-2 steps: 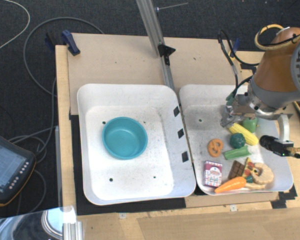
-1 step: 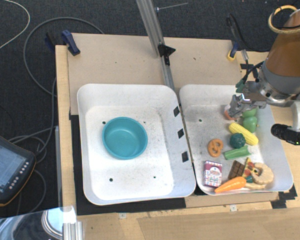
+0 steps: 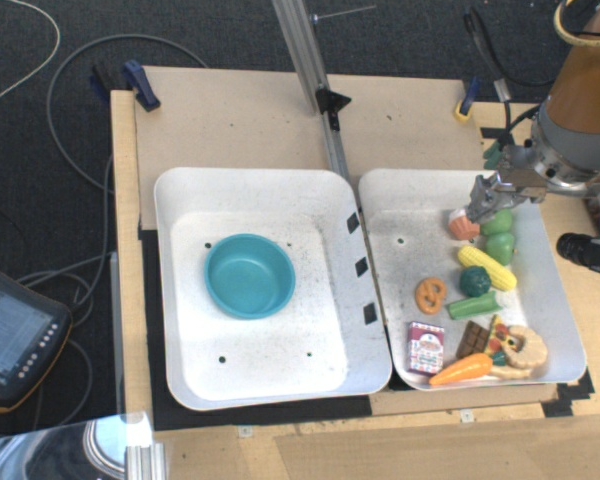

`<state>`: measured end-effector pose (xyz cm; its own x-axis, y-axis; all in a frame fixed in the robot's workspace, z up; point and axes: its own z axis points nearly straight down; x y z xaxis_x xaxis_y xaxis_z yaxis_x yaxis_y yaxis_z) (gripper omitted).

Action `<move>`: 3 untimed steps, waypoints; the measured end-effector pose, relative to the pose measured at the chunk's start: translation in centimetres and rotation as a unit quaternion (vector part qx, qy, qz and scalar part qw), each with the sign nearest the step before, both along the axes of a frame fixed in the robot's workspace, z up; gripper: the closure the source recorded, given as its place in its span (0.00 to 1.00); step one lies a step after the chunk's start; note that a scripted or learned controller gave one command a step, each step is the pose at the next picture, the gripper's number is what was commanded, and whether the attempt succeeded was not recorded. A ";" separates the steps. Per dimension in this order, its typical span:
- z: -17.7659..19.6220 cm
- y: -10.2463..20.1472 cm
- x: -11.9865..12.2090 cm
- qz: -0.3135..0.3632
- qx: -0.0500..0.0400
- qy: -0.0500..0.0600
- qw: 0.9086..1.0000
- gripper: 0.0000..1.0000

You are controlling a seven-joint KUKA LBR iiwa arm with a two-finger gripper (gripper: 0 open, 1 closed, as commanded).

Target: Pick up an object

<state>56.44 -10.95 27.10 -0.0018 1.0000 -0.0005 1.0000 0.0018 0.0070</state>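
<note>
Crowding the right bin point(image 3: 395, 208): corn cob point(image 3: 487, 266), dark green broccoli-like piece point(image 3: 474, 282), green pepper point(image 3: 499, 242), pretzel point(image 3: 430, 293), small red-and-white box point(image 3: 426, 347), chocolate bar point(image 3: 473, 338), carrot point(image 3: 461, 369) and a cookie-like toy point(image 3: 520, 349), all bunched toward its right and near edges. Resting alone in the left bin point(image 3: 180, 203), a teal bowl point(image 3: 249, 275); beneath both, a tan bench point(image 3: 230, 118) over dark carpet, cables and a tablet point(image 3: 15, 333) at left. Reaching in from the right, gripper point(image 3: 488, 204) low over the far right bin, just above a small orange-pink object point(image 3: 464, 227); grip state cannot be told.
</note>
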 end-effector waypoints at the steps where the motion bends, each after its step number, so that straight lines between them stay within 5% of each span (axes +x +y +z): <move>1: -1.6 5.4 -0.2 0.002 0.004 0.011 1.000 1.00; 3: -2.1 17.2 -0.4 0.002 0.003 0.014 1.000 1.00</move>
